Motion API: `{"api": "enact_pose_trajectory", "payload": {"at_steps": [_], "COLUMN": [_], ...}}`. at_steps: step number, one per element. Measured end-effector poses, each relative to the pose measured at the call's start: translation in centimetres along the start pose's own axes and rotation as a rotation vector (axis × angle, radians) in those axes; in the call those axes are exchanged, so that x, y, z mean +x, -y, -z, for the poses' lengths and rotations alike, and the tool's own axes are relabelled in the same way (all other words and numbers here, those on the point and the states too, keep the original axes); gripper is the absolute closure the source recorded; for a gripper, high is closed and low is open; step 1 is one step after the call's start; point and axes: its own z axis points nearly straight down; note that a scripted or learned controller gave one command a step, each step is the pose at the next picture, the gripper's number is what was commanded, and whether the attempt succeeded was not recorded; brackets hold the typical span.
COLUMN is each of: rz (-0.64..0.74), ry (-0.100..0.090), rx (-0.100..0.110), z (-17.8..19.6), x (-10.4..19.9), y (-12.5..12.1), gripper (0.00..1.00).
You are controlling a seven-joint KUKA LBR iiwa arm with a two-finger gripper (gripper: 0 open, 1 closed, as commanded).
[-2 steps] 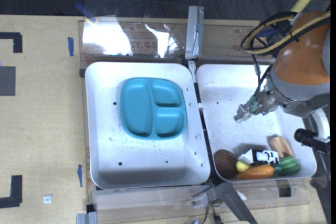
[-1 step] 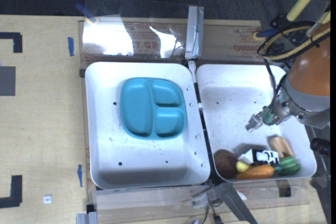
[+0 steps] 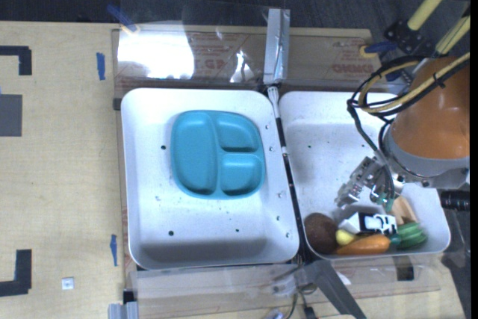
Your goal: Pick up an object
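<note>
I had the gripper [image 3: 357, 189] low over the right bin [image 3: 321, 131], just up and left of the heap of toy food crowded along that bin's near wall. Its metal fingers looked spread a little with nothing between them; I logged them as parted and empty, though glare made the gap hard to read. Nearest the gripper in the heap lay a brown rounded piece [image 3: 321, 231], at the heap's left end. Right of the brown piece sat a small yellow piece [image 3: 343, 237], then an orange carrot-like piece [image 3: 366, 243], with a green piece [image 3: 409, 235] at the far end. I judged all of them light, stiff plastic, smooth and likely slippery. The brown piece offered the clearest hold: across its width, from above, since its left side stood free of neighbours. The carrot lay wedged against the bin wall. The left bin [image 3: 149, 220] held a blue divided plate [image 3: 216, 153].
</note>
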Motion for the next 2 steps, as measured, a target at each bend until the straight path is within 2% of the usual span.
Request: {"api": "enact_pose_trajectory", "payload": {"at_steps": [1, 2], "rz": [0.099, 0.129], "ry": [0.002, 0.010], "rx": [-0.001, -0.004], "z": [0.1, 5.1], "x": [0.5, -9.5], "y": [-0.8, -3.7], "gripper": [1.00, 1.00]}}
